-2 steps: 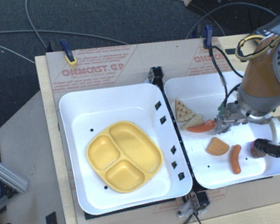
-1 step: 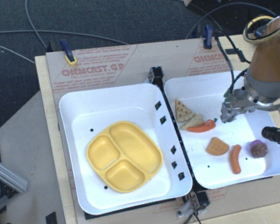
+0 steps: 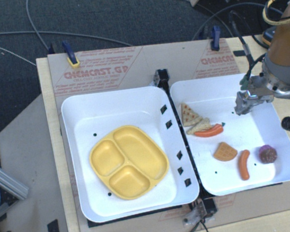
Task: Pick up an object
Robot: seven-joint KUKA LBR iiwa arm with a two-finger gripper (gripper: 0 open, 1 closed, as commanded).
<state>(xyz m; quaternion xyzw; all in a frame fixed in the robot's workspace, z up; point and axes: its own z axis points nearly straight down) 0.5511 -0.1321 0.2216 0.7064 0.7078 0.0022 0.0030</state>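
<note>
Sausage lengthwise near-far, chili crosswise, tool above

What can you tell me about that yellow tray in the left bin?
The tray is pale yellow, looks like moulded plastic, and has rounded corners. Raised ridges split it into three hollows: one at upper left, a larger one at right, and one at the bottom. Nothing lies in any of them. It lies flat, right side up and turned at a slant, on the floor of the left bin, near its middle and front. Only the bin touches it.
</note>
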